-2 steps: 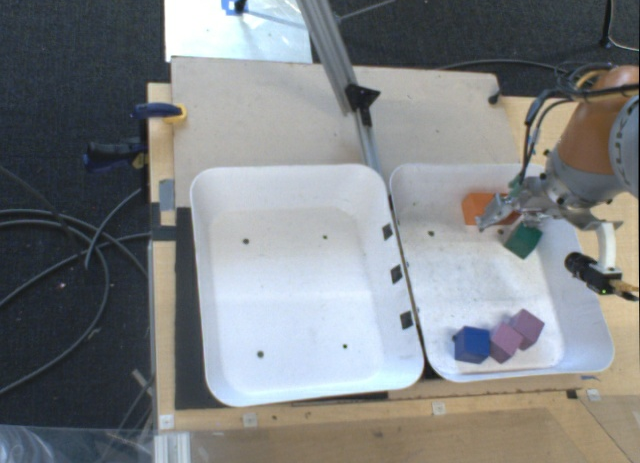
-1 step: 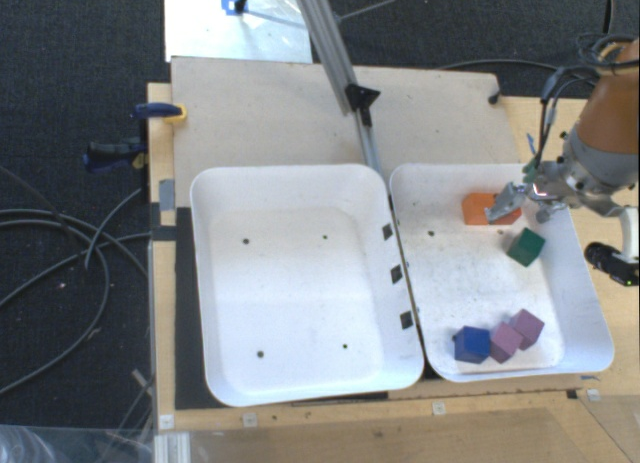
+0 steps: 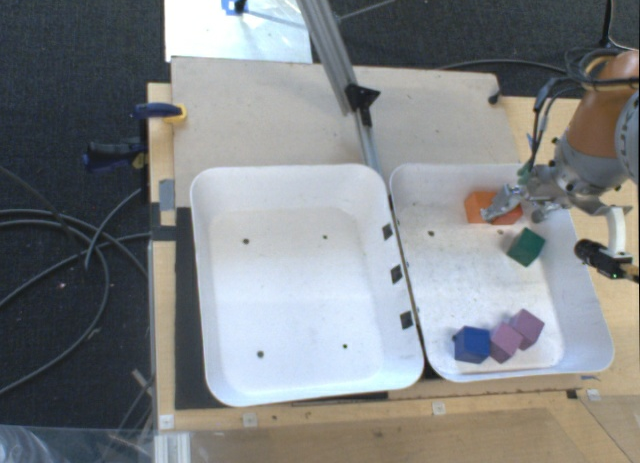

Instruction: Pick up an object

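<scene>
Right bin (image 3: 590, 346): pincer (image 3: 503, 208) overlapping orange block (image 3: 478, 205)

Grey arm (image 3: 600, 156), orange band (image 3: 598, 116)

two white bins (image 3: 300, 191) side by side, five blocks total all in the right one, one orange block (image 3: 480, 203), one green block (image 3: 526, 247), one blue block (image 3: 471, 344), two purple blocks (image 3: 526, 328), one clamp (image 3: 158, 111) on the bench edge
</scene>
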Controlling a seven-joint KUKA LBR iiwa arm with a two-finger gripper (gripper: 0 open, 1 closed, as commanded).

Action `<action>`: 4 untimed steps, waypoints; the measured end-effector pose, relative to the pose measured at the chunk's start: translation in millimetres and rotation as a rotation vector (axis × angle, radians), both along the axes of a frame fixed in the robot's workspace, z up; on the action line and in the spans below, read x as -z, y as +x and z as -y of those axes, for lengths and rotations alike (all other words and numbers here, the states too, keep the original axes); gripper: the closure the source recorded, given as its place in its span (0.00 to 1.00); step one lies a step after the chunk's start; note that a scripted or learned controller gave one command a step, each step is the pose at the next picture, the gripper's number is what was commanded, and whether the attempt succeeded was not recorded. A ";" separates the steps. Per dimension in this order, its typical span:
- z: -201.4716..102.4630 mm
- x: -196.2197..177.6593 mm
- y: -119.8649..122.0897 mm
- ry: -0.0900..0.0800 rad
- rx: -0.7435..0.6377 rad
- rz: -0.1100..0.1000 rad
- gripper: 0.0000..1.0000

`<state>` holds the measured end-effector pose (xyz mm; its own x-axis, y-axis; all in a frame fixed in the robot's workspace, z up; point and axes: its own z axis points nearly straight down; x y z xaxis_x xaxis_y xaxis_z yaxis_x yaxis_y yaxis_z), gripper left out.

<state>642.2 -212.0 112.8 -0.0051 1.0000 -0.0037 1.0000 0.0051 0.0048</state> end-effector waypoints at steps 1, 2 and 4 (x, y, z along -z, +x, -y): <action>-13.8 -42.0 -21.4 0.003 0.002 -0.001 0.00; -28.4 -3.1 -35.6 -0.002 0.001 0.011 0.00; -37.3 1.8 -3.3 0.004 0.004 -0.006 0.00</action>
<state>638.9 -174.7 111.0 -0.0012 1.0000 -0.0001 1.0000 0.0012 -0.0015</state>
